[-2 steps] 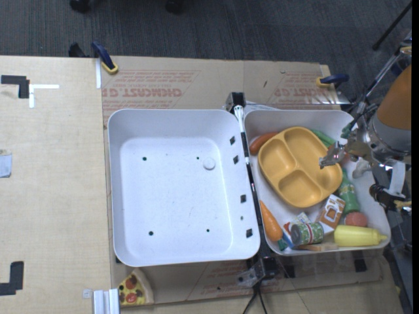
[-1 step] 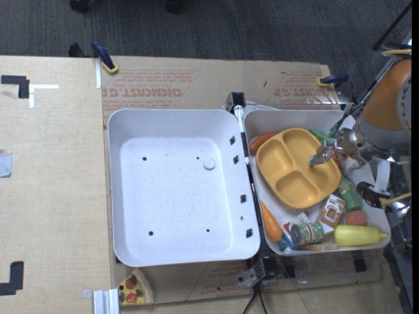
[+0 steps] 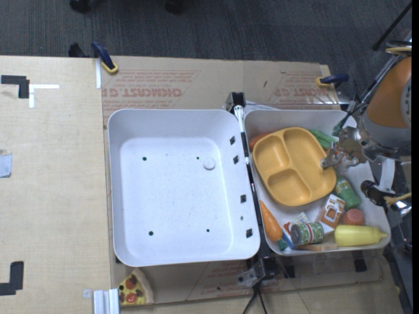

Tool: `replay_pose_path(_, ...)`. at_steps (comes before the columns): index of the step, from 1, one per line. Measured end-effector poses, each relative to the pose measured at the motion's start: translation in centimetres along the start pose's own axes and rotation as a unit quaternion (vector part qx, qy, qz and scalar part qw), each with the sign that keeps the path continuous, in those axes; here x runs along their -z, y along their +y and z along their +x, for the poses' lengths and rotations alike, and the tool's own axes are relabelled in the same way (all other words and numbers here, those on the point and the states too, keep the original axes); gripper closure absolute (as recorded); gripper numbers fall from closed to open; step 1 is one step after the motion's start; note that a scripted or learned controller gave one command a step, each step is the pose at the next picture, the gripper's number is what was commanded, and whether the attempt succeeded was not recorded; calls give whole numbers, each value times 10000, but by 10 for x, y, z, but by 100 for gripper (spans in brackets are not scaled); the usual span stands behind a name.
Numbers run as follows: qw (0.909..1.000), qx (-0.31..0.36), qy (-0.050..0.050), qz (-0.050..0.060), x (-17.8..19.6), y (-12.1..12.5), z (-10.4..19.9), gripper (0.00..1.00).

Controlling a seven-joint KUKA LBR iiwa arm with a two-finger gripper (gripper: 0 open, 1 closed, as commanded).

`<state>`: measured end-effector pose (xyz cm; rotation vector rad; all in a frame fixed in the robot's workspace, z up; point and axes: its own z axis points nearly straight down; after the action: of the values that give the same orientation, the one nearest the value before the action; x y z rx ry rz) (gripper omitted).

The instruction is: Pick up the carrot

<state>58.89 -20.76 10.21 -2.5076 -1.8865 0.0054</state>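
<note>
Two shallow white bins sit side by side on the tabletop (image 3: 52, 195). Left bin (image 3: 131, 241) occupies centre frame; right bin (image 3: 386, 237) lies at centre right and is crowded.

Carrot (image 3: 270, 220): orange, elongated, lying along the right bin's left wall in the lower left part of that bin, just below the yellow divided plate (image 3: 288, 162). Its lower end is close to a small can with a green label (image 3: 308, 232).

Gripper (image 3: 335, 157): at the right edge of the plate, upper right part of the right bin. Carrot lies well apart from it, down and to the left in the frame, with the plate's body between them. Fingers are too small and cluttered against the plate rim to read; cannot tell whether they are apart or together, and nothing is seen held between them. Grey arm with orange band (image 3: 389, 100) enters from the frame's right edge.

Other items in the right bin: yellow bottle (image 3: 359, 235) along the bottom wall, red round object (image 3: 354, 216) above it, green pieces near the plate's upper right.

Room: carrot is hemmed by bin wall on its left, plate above, can at lower right. Left bin holds one small pale disc (image 3: 209, 164) on its floor.
</note>
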Motion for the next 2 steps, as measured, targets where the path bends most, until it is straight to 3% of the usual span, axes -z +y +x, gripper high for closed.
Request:
replay_pose_path(1, 10000, 13, -6, 20, 8, -1, -1, 100)
replay_pose_path(2, 9921, 1252, -75, -32, -8, 19, 41, 100)
